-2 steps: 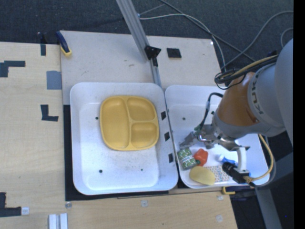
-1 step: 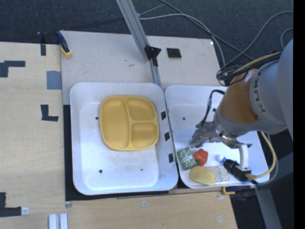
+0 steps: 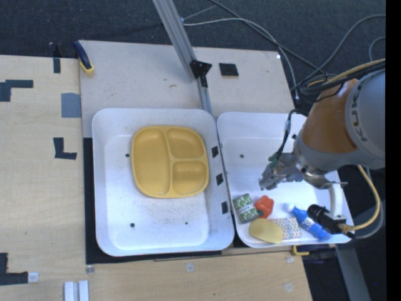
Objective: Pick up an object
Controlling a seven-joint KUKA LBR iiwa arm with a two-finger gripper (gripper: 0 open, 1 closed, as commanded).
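Left shallow white plastic bin (image 3: 113,168), centre-left of frame: a glossy mustard-yellow moulded plate (image 3: 169,160), rounded square with three compartments, lies flat. Right shallow white bin (image 3: 250,137), lower end: a loose cluster of a green patterned block (image 3: 244,207), a small red-orange lump (image 3: 265,204), a smooth pale-yellow oval piece (image 3: 265,232), a speckled white packet (image 3: 289,227) and a blue tube (image 3: 309,223). The dark metal gripper (image 3: 270,175) hangs over the right bin's middle, just up-frame of the cluster and holding nothing visible; whether it is apart or together cannot be told.
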